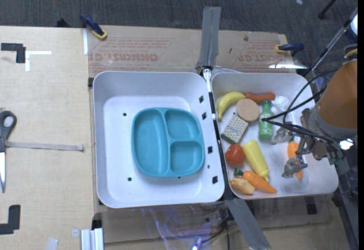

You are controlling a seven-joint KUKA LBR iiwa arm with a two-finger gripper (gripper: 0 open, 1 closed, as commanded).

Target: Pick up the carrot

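Carrot, low in the right bin, looks light, stiff and smooth, best gripped mid-body; whether the gripper is open, I cannot tell.

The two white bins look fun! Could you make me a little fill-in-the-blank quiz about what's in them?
1. The blue divided plate lies in the ____ bin.
2. The banana is coloured ____.
3. The carrot lies in the ____ bin, by its near edge.
4. The green bottle lies right of the ____ cookie.

Missing words: left; yellow; right; round
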